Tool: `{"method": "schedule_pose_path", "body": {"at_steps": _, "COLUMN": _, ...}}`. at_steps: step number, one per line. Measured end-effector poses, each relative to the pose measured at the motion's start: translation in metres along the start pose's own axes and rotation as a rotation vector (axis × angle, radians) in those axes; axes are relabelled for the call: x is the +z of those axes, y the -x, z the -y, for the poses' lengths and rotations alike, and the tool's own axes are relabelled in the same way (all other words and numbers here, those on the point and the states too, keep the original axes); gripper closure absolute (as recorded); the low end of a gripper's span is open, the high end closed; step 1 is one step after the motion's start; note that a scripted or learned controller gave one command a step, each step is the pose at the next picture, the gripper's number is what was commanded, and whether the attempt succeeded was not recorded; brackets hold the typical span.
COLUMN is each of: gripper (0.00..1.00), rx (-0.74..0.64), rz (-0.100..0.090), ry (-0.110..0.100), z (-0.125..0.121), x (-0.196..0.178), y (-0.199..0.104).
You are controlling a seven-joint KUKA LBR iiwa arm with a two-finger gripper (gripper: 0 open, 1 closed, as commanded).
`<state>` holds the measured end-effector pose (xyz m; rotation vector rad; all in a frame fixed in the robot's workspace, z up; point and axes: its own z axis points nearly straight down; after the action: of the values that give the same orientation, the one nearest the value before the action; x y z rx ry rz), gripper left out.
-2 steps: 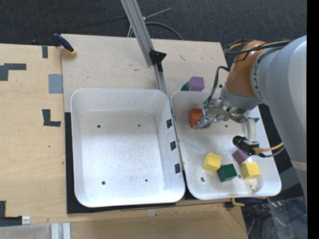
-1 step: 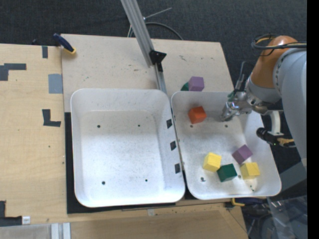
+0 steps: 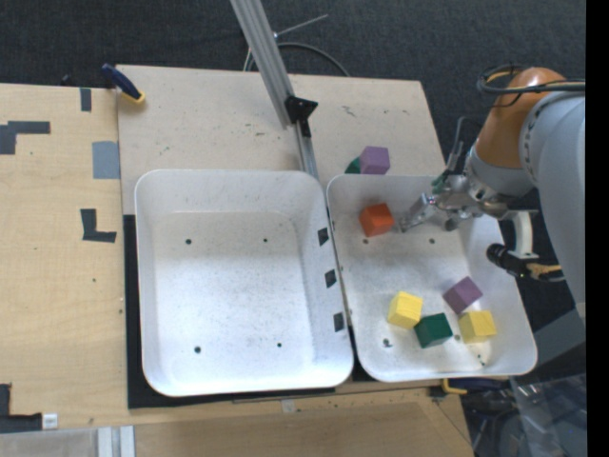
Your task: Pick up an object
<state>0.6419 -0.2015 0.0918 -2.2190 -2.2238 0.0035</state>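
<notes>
In the right bin (image 3: 495, 360), an orange block (image 3: 376, 219) lies near the back left corner. My gripper (image 3: 411, 219) hangs low just to the right of that block, with a small gap between them, and the block is not held. Toward the bin's front sit a yellow block (image 3: 405, 308), a dark green block (image 3: 434, 330), a second yellow block (image 3: 477, 326) and a purple block (image 3: 462, 293).
The left bin (image 3: 152, 255) stands beside the right one. A purple block (image 3: 375, 159) and a green one (image 3: 353, 166) rest behind the right bin's back rim. A metal pole (image 3: 262, 41) slants down to the bins' shared edge.
</notes>
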Motion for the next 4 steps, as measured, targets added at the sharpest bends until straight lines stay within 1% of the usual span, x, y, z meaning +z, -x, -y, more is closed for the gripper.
{"method": "schedule_pose_path", "body": {"at_steps": 1, "gripper": 0.00, "rx": -0.001, "rz": -0.002, "ry": -0.002, "z": 0.019, "x": 0.000, "y": -0.036}}
{"method": "schedule_pose_path", "body": {"at_steps": 2, "gripper": 0.00, "rx": 0.002, "rz": 0.008, "ry": -0.022, "z": -0.036, "x": 0.001, "y": -0.092}}
{"method": "schedule_pose_path", "body": {"at_steps": 3, "gripper": 0.00, "rx": 0.002, "rz": 0.001, "ry": -0.001, "z": -0.029, "x": 0.000, "y": -0.092}}
{"method": "schedule_pose_path", "body": {"at_steps": 4, "gripper": 0.00, "rx": 0.002, "rz": -0.002, "ry": -0.010, "z": -0.037, "x": -0.014, "y": -0.101}}
